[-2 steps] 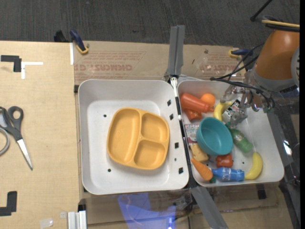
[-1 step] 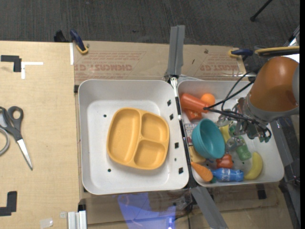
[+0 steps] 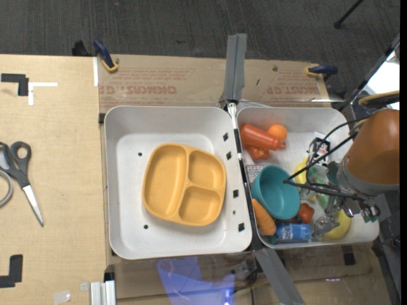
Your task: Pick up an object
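Teal bowl, right bin, cardboard bench

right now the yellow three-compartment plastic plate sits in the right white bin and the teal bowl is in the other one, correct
Not quite. The camera view shows the yellow three-compartment plastic plate in the left white bin. The teal bowl is in the other one, the right white bin.

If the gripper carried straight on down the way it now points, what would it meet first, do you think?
Most likely the yellow object in the right bin, directly under the gripper; depth is hard to judge from above, so the red piece beside it is possible.
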{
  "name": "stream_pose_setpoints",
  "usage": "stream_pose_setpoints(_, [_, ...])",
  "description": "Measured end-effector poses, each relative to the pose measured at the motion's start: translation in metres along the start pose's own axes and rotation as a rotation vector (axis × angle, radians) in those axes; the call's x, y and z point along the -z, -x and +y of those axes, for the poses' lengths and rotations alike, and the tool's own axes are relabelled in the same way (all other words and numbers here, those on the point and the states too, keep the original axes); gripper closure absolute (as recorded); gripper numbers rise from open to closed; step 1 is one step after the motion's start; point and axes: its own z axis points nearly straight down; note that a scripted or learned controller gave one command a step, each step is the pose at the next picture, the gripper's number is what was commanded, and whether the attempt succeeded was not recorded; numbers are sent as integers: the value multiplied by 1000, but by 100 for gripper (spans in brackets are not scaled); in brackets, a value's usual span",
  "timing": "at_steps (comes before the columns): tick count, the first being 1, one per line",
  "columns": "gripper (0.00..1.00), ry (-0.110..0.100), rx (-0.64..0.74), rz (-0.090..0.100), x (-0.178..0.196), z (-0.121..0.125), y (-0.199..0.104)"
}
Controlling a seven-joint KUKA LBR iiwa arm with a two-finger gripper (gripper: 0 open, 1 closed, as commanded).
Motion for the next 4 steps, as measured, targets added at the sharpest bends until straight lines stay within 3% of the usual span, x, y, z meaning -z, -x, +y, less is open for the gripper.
stream_pose_setpoints(1, [0,0,-79,-2,2,15,58])
stream_pose_setpoints(2, [0,1,-26,-3,1,-24,87])
stream_pose_setpoints(3, [0,-3,-7,-2,1,-3,122])
stream_pose_setpoints(4, [100,-6,-7,-8,12,-4,123])
